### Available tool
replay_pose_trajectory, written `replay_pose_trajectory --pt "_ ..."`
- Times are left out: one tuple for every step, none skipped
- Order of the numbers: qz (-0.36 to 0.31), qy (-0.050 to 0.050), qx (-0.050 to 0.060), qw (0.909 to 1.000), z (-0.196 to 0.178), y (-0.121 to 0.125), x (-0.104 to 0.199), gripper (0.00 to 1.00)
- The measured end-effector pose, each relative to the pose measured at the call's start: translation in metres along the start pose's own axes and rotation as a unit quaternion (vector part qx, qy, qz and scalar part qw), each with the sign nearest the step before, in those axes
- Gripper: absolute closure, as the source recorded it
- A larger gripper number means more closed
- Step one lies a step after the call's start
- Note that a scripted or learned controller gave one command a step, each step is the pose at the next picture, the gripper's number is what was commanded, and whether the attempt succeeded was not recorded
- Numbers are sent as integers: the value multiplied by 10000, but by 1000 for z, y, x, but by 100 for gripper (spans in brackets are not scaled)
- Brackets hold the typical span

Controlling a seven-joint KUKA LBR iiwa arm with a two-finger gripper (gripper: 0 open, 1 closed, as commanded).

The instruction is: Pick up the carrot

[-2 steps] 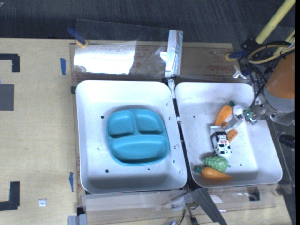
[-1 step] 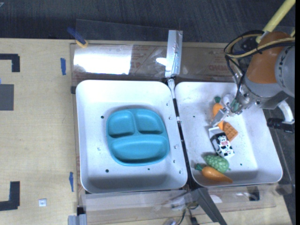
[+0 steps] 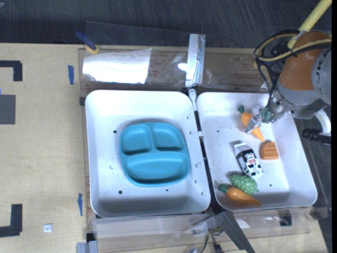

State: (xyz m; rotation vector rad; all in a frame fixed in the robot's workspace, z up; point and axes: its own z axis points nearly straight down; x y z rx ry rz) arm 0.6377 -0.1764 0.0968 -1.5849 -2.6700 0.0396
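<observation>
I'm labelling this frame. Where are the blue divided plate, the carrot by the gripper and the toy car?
blue divided plate [image 3: 154, 153], camera view, ridge between its compartments.
carrot by the gripper [image 3: 246, 119], camera view, upper orange end.
toy car [image 3: 249, 160], camera view, its roof.

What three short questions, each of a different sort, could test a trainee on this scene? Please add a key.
1. True or false: the blue divided plate lies in the bin on the view's left.
2. Multiple choice: how many carrots lie in the bin on the view's right? A) one B) two C) four
3. Short answer: is the claw over the upper carrot or the lower carrot?

Key: 1 true; 2 B; 3 the upper carrot.
</observation>
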Motion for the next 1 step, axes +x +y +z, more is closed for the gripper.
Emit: replay_pose_trajectory --pt "1817 -60 -251 9830 -91 69 105 100"
